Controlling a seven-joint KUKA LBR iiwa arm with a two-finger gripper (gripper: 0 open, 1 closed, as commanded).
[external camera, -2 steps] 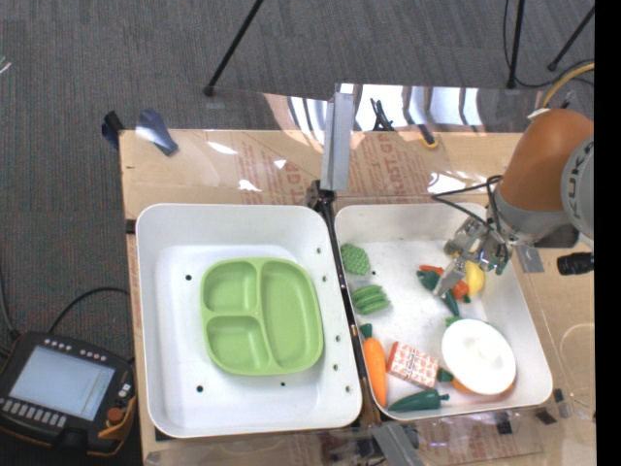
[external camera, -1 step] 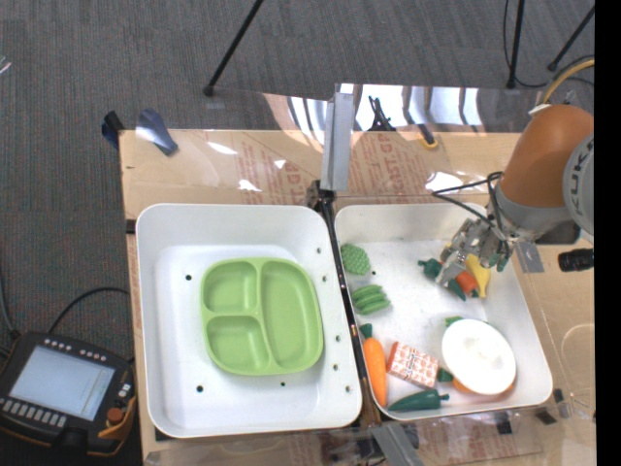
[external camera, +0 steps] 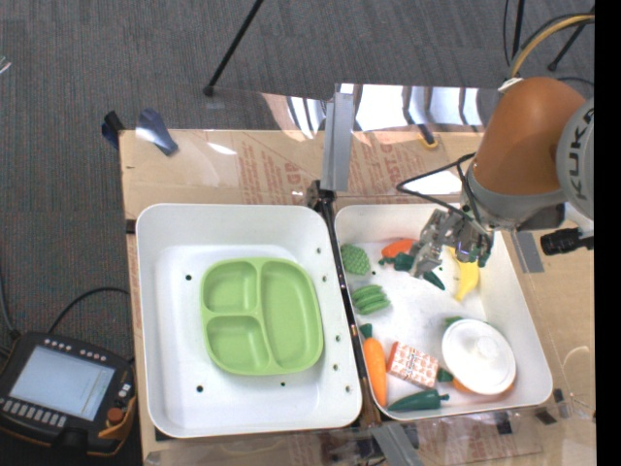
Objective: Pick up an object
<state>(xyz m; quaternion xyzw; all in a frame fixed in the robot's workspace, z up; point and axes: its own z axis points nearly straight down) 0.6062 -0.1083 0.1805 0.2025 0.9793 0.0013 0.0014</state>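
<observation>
Nearest the camera, along the near wall of the right bin [external camera: 532, 352], lie a dark green pepper [external camera: 419, 400], a long orange carrot [external camera: 375, 365], a red-and-white patterned packet [external camera: 413, 362] and a white lidded bowl [external camera: 479, 355] on an orange base. Farther in sit a green pea pod [external camera: 370, 299] and a textured green vegetable [external camera: 355, 258] by the left wall, with an orange-red piece [external camera: 396, 249] beyond them.

At the far right of this bin the end effector [external camera: 446, 253] hangs low over a tight group: a yellow banana-like piece [external camera: 468, 281] and a small dark green item [external camera: 434, 280] just beside it. Whether its fingers are spread or closed is hidden by the wrist, so I cannot tell, and nothing is seen held between them.

My guess is that the banana-like piece or the dark green item is the target. The risk lies in the crowding: the pieces sit so close that a descending finger could land on top of one, or push them apart rather than straddle one. The curved yellow piece could also roll or slip out as the fingers close, leaving an empty lift.

In the left bin [external camera: 155, 260] rests a green divided plate [external camera: 262, 316], well apart from the action.
</observation>
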